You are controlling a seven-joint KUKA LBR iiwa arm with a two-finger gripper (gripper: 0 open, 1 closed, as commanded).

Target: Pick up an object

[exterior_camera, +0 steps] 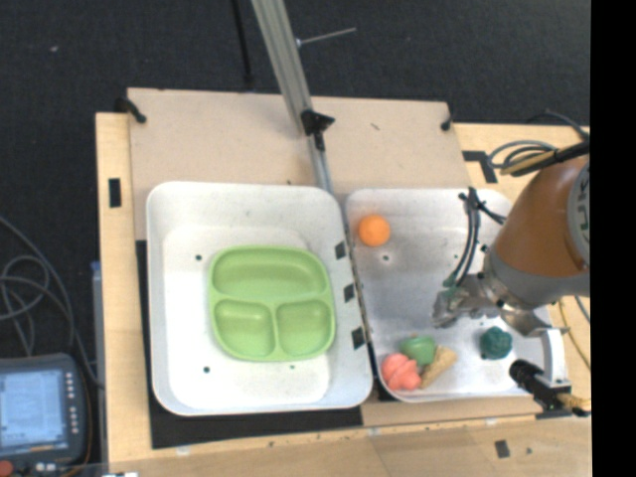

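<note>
As things stand: nothing is seen lifted, so the pick is judged not yet made.
Arm: the arm (537,237) is reached in from the right, and it is hung low over the right bin (417,199).
Gripper: the gripper (455,306) is placed over bare bin floor near the middle of the right bin, with no object seen in it.
Grip: whether it is released or clenched cannot be told, as the end of the tool is blurred and small here.
Nearest candidates: a green lump (419,348), a pink object (400,371) and a tan cone (440,364) are bunched together at the bin's near edge, just below the gripper.
Teal object: a dark teal object (495,343) is seen near the gripper's lower right, apart from the bunch.
Orange ball: an orange ball (373,231) is left well apart, up by the bin's far left corner.
Left bin: a green divided plate (270,301) is laid flat in the left bin (179,266), far from the gripper.
Counter: both bins are carried side by side on the counter (219,137).
Done: an approach into the right bin can be credited, and no more.
Left: a target has to be settled on, the grip closed around it, and the object raised clear of the bin.
Judgement: the task is rated as early, with the bunched trio the likeliest to be tried.
</note>
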